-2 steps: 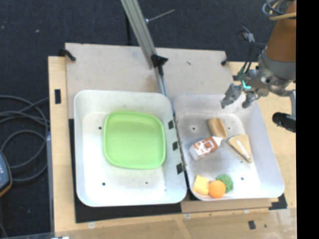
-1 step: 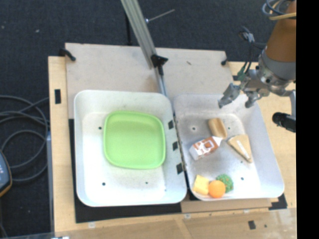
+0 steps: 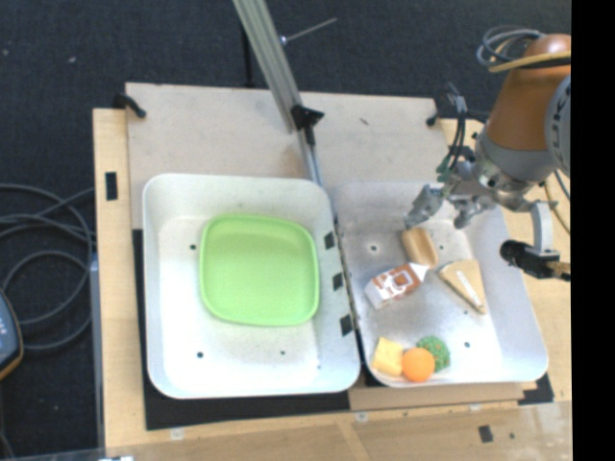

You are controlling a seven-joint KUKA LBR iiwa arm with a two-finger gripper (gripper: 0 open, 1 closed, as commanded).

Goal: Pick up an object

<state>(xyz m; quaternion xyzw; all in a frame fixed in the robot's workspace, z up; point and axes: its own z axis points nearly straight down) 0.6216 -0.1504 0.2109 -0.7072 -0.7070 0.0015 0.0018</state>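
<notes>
Just below the jaws, near the left fingertip: a tan bread-like piece [image 3: 419, 246], lying free in the right bin [image 3: 514, 339]. Spread wide, the gripper [image 3: 444, 209], nothing between its fingers. Further below and right, a pale wedge [image 3: 464, 283]; below-left, a small red-and-white carton [image 3: 395, 285]. Well below, a yellow block [image 3: 388, 357], an orange ball [image 3: 417, 365], a green floret [image 3: 436, 350]. Far left, a green plate [image 3: 258, 268] in the left bin [image 3: 168, 257].

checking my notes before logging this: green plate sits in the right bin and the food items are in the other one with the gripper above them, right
Not quite. The camera view shows the green plate in the left bin; the food items, such as the orange, lie in the right bin, with the gripper above them.
</notes>
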